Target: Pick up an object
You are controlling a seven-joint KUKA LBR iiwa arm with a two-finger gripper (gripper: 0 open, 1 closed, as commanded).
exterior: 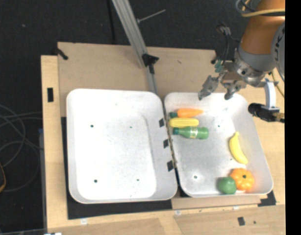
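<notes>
My gripper (217, 93) hangs open above the far edge of the right bin (209, 170), with nothing between its fingers. Below it and to the left, an orange carrot (189, 112), a yellow corn cob (184, 123) and a green bottle with a yellow label (192, 132) lie stacked along the bin's left side. A yellow banana (237, 148) lies near the right wall. At the near right corner an orange pumpkin (243, 178) touches a green round fruit (227, 185).
The left bin (111, 146) sits beside the right one, separated by a narrow divider with black clips. A slanted metal pole (133, 31) rises behind the bins. The wooden bench edge runs around both bins.
</notes>
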